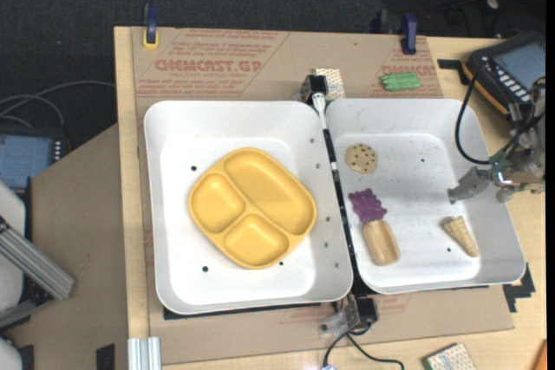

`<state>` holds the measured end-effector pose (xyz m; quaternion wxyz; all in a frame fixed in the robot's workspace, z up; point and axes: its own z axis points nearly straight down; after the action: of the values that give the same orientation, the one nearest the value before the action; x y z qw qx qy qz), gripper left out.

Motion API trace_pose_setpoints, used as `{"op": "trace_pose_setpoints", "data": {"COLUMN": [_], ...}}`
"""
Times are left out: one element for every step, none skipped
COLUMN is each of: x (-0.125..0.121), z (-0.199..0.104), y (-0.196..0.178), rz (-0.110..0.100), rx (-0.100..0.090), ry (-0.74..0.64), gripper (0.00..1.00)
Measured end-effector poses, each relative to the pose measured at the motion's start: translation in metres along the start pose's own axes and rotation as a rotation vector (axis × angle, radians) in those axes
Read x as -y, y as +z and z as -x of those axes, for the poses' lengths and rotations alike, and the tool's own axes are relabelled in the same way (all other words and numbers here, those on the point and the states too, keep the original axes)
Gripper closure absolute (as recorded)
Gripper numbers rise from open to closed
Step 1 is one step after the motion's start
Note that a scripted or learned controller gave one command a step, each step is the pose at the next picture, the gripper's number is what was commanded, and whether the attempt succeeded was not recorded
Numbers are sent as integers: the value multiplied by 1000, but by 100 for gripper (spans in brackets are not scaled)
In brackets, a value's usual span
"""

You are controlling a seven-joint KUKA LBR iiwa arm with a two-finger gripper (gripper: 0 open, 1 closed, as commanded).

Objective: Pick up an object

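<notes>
Gripper (464, 186): right bin (416, 277), at 3 o'clock; we cannot tell its state.
Cone (460, 235): we see it near, at gripper's 6 o'clock, long axis running 11 to 5.

Fixed overhead camera, slanted down (moderate distance), both bins (165, 186) framed.

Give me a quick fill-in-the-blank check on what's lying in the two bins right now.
1. The yellow divided plate lies in the ____ bin.
2. The plate has ____ compartments.
3. In the right bin, the round cookie lies nearest the purple ____.
4. The ice cream cone lies in the right bin, below the ____.

Missing words: left; three; grapes; end effector
</notes>
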<state>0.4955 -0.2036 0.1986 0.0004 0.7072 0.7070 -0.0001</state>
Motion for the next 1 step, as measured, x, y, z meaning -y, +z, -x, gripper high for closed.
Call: {"op": "trace_pose_setpoints", "data": {"x": [-12], "z": [16], "y": [104], "rz": [0], "rx": [-3], "ry": [-3], "gripper": [0]}}
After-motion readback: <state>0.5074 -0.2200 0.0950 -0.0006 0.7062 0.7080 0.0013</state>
